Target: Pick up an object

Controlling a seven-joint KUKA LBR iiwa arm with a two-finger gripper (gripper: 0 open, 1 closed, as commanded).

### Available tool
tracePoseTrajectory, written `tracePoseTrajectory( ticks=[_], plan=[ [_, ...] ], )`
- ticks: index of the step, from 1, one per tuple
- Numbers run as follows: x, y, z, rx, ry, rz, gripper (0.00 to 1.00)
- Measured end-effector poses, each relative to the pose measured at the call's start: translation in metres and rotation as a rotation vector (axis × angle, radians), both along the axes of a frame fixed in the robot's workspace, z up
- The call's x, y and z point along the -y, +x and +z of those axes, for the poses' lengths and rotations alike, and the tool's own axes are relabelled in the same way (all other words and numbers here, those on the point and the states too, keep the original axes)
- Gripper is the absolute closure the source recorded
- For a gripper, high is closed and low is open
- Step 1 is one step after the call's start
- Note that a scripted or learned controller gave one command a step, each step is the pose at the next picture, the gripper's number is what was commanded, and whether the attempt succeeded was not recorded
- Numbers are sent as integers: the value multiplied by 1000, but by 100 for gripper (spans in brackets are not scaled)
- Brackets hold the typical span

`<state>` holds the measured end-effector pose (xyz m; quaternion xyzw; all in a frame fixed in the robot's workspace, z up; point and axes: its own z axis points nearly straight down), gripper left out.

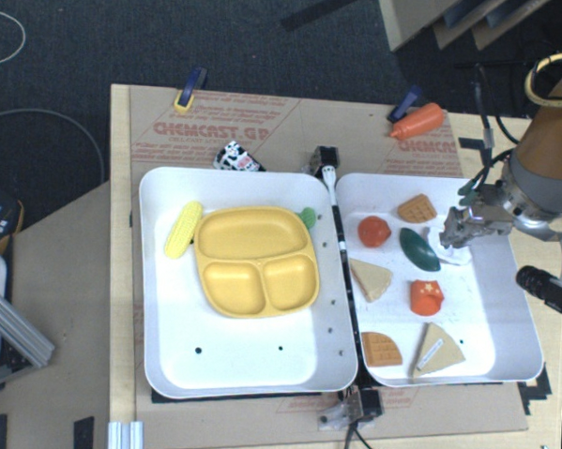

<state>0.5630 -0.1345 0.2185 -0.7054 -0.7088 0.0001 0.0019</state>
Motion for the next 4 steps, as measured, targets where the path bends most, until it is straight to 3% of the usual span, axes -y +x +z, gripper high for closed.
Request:
tracePoseTrajectory(
  ticks=[1, 3, 4],
  plan=[
    [-56, -9, -8, 0, 0, 1, 100],
    [-178, -26, 8, 3, 0, 3, 100],
    [-191, -25, -3, -1, -2, -2, 100]
  ],
)
